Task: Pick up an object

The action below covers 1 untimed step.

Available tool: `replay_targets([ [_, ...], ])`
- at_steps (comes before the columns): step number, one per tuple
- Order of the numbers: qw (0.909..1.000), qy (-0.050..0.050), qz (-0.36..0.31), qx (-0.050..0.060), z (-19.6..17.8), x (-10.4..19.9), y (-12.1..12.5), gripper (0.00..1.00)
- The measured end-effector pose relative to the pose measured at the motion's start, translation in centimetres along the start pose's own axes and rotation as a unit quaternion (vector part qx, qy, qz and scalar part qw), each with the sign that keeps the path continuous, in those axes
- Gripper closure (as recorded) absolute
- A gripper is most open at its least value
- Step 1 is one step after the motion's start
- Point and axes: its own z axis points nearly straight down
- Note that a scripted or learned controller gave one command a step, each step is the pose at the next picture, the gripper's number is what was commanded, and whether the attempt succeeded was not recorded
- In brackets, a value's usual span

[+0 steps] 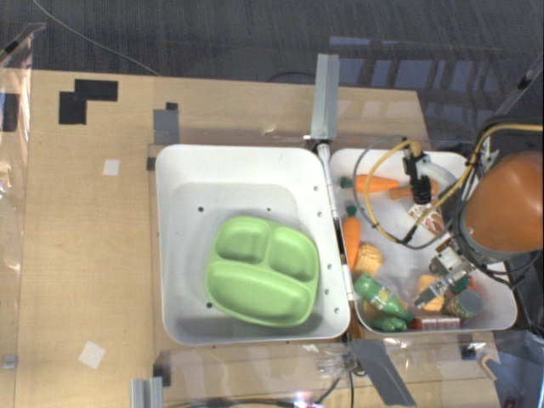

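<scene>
The right bin (506,313) holds several toy foods. An orange carrot (378,184) lies near its far side and a second carrot (350,232) lies along its left wall. Below that sit a yellow corn piece (367,258) and green vegetables (380,300). My gripper (440,286) reaches down into the bin's near right part, under the orange band (510,204). It is right above a small yellow-orange piece (427,296) and beside a dark round item (466,303). A red item (439,321) lies by the front wall.
The left bin (178,228) holds a green divided plate (263,270) in its near half. Yellow and black cables (399,202) loop over the middle of the right bin. A metal divider rail (333,228) runs between the bins.
</scene>
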Motion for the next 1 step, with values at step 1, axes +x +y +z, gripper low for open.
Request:
replay_targets([
  [1, 0.9985, 0.001, -0.055, -0.001, -18.53, -2.90, -3.74, 1.00],
])
